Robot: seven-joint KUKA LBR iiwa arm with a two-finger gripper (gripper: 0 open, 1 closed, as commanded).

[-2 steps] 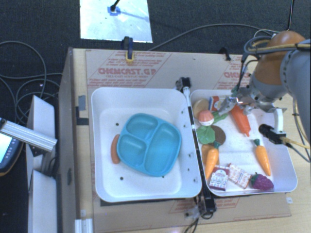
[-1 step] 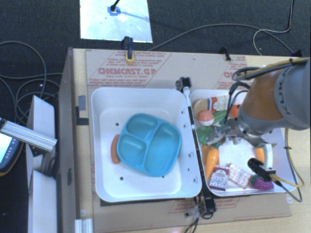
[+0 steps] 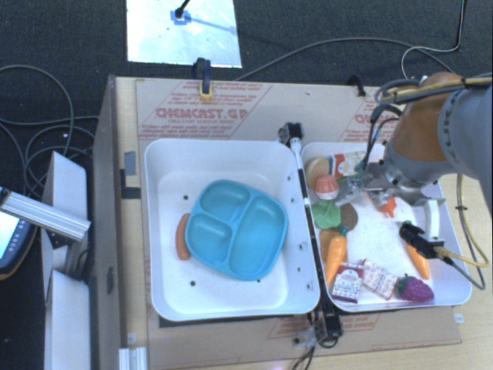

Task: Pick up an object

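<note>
- KUKA arm (image 3: 431, 129) reaches in from the right over the right bin (image 3: 454, 284); its claw (image 3: 356, 182) hangs low at that bin's upper-left part, amid the toy food.
- Claw state: can't tell. The tip is a dark tangle against the clutter, and nothing is visibly held.
- Likely target, as I judge it: whatever sits right under the tip. Nearest is a small red-and-white piece (image 3: 326, 185), just left of the claw, w/ a green leafy toy (image 3: 327, 214) just below it, toward the front of the bin.
- Key relation: those pieces lie to the claw's left and slightly nearer the camera, close by. Only a short shift left plus a drop seems needed.
- Other candidates lie further off: an orange carrot (image 3: 334, 254), long axis running roughly front-to-back, near the divider between bins; a second carrot (image 3: 418, 260) lies at a slant on the right side; two small packets (image 3: 362, 280) and a purple berry-like toy (image 3: 414, 288) at the front edge.
- Left bin (image 3: 166, 284) holds a blue divided plate (image 3: 235, 228) w/ a sausage-like toy (image 3: 182, 236) touching or just beside its left rim; well apart from the claw.
- Both bins sit side by side on the surface (image 3: 231, 106).
</note>
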